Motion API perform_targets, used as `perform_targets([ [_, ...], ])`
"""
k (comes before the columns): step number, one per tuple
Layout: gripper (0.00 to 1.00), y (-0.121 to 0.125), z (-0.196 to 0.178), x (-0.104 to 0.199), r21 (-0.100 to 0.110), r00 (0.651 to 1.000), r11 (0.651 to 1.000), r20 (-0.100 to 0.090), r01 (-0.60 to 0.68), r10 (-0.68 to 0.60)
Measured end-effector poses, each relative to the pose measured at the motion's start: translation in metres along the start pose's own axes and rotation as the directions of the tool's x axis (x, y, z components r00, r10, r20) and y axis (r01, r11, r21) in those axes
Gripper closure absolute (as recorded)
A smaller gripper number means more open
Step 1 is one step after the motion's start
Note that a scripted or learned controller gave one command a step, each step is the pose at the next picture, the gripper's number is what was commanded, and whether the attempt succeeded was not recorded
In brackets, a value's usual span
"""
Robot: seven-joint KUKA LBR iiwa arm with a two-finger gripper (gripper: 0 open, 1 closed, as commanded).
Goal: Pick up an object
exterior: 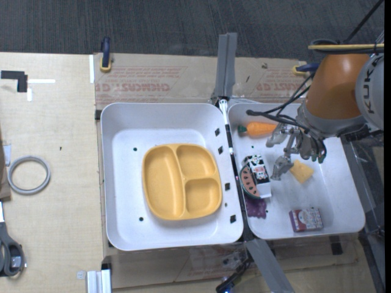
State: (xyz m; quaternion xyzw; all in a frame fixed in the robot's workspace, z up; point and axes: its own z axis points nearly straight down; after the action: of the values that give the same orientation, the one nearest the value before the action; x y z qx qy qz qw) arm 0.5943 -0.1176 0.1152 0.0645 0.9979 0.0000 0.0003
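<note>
The gripper [292, 155] hangs over the right bin [342, 221], fingers spread, pinching nothing. Touching its right side lies a yellow cheese wedge [302, 172], partly hidden. A carrot [259, 128] lies behind, a small carton [259, 176] just left, blurry.

The desk [55, 121] has a pale wooden top that spreads widest on the left. Two shallow white bins sit directly on it, side by side and touching along a shared middle edge: the left bin [116, 182] and the right bin [342, 212]. A sheet of brown cardboard [159, 81] with red printing lies on the desk behind the bins, its near edge tucked under their far rims. On the bare wood to the left lies a grey ring [27, 174], well apart from the bins. At the near left edge rests a pair of scissors [9, 255].
</note>
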Motion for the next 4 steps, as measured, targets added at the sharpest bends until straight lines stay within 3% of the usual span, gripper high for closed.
perform_targets([
  [1, 0.00, 0.066, -0.078, -0.010, 0.000, 0.959, 0.959, 0.004, 0.285, -0.285],
  [2, 0.00, -0.027, 0.006, -0.063, 0.001, 0.980, 0.980, 0.004, 0.197, -0.197],
  [3, 0.00, -0.068, 0.021, -0.025, 0.002, 0.918, 0.918, 0.005, 0.396, -0.396],
  [4, 0.00, -0.020, 0.022, -0.066, 0.000, 0.982, 0.982, 0.002, 0.187, -0.187],
])
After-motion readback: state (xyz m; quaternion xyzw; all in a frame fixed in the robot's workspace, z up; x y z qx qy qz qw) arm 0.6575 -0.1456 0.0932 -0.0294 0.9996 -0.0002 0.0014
